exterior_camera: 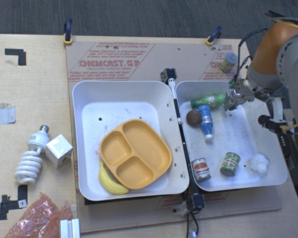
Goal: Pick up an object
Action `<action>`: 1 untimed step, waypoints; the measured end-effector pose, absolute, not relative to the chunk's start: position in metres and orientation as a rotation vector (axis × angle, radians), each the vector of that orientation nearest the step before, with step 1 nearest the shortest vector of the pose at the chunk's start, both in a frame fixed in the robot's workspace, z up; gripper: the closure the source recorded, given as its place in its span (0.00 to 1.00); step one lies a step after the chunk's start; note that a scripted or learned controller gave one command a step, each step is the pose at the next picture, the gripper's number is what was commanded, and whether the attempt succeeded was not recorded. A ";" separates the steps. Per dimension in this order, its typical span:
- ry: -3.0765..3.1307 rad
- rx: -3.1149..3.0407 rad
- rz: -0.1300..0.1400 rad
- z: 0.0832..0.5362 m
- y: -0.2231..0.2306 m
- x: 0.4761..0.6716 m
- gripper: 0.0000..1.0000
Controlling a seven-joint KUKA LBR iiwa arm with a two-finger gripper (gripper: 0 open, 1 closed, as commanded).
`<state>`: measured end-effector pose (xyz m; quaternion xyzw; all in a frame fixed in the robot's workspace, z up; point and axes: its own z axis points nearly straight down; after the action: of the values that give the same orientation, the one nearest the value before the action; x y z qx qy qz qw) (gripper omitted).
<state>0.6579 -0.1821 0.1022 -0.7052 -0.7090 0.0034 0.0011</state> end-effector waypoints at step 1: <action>-2.220 -2.223 0.001 0.092 -0.170 0.583 0.00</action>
<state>0.5828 -0.1699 0.0924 -0.7076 -0.7067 0.0002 -0.0001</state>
